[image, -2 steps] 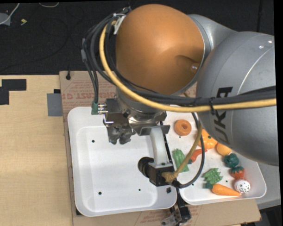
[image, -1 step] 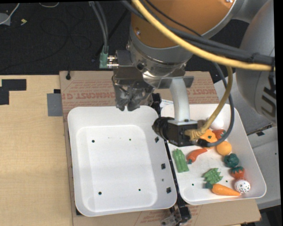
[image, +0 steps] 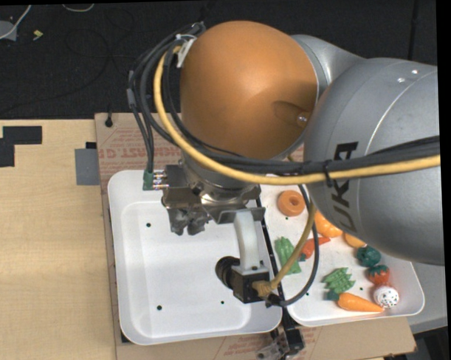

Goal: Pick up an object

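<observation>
My gripper [image: 186, 220] hangs low over the upper middle of the left white bin [image: 144, 289], under the big orange wrist band. Nothing shows in its grasp. The objects lie in the right bin [image: 411, 306]: an orange ring [image: 290, 203] at the back, a green ribbed piece [image: 285, 249] by the dividing edge, a green leafy toy [image: 337, 280], a carrot [image: 357, 302] at the front, and a white dotted ball [image: 387, 297] beside it. The arm hides much of the right bin's back.
A red round toy [image: 379, 274] and a green-topped one [image: 370, 255] sit near the right bin's right side, with orange pieces [image: 327, 227] partly under the arm. Cardboard [image: 113, 146] lies under the bins; a pale wooden bench [image: 43, 241] stretches left.
</observation>
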{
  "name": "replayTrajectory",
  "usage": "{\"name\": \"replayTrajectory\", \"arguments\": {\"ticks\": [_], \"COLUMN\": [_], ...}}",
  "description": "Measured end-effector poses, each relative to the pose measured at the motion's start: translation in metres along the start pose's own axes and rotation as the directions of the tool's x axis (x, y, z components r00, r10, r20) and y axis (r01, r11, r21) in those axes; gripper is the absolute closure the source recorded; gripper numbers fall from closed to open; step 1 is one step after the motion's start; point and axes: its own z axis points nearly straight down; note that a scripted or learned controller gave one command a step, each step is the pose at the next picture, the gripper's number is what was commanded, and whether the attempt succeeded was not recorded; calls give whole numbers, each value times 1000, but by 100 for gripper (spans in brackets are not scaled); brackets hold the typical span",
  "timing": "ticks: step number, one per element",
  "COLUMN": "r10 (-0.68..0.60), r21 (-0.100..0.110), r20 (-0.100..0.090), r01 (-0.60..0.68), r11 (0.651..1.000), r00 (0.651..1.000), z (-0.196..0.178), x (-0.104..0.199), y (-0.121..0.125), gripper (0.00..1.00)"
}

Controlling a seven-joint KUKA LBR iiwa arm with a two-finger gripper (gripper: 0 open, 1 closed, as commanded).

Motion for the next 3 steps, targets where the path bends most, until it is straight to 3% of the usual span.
{"name": "replayTrajectory", "arguments": {"ticks": [1, 2, 3], "r10": [3, -3, 2], "r21": [-20, -20, 4], "r20": [-8, -11, 1], "r01": [-3, 3, -2], "r11": [1000, 1000, 1000], "r00": [1000, 1000, 1000], "z": [-56, -152, 8], "x": [-2, -2, -1], "y": [101, 51, 27], "gripper": [100, 100, 100]}}
